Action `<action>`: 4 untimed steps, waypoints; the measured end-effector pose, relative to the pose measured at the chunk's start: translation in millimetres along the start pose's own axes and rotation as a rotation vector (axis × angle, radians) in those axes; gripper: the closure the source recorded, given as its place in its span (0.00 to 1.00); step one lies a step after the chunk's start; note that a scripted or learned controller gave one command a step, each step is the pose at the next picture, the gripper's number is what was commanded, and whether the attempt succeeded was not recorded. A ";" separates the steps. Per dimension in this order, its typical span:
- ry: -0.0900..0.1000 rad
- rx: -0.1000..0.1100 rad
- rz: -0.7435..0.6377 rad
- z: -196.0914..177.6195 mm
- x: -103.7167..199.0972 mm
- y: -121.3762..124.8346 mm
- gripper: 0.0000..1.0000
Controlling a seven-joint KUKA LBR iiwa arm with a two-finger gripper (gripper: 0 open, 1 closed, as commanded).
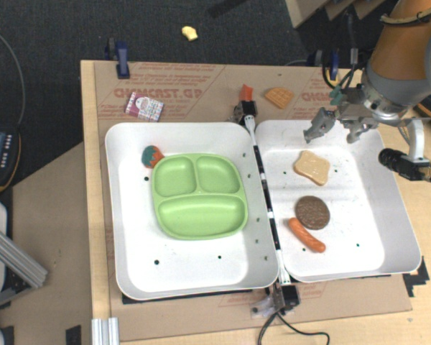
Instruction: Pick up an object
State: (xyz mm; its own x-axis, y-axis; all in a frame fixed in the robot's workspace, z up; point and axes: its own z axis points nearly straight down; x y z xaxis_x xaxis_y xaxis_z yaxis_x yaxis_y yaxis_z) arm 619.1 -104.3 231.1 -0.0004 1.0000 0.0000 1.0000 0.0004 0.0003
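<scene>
Currently, the gripper (pixel 340 126) is hovering with fingers spread wide, holding nothing, over the right bin's (pixel 373 254) far edge. The bread (pixel 312 167) is lying just below it, with the patty (pixel 312 212) and sausage (pixel 306 236) nearer the bin's front.

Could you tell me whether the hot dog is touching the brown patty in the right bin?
Touching: the camera view shows the hot dog's upper end meeting the patty's lower-left edge, no white between.

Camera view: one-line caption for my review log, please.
Grey end effector, fingers spread, hovers over right white bin above tan bread slice; green divided plate fills left bin.
</scene>
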 end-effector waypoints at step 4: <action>-0.006 -0.007 0.005 137.1 -70.8 -36.3 0.00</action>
State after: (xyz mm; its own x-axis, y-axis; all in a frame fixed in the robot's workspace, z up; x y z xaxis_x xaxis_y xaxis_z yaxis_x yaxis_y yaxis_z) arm 582.9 -175.1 93.9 0.0045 1.0000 -0.0063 1.0000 -0.0045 0.0069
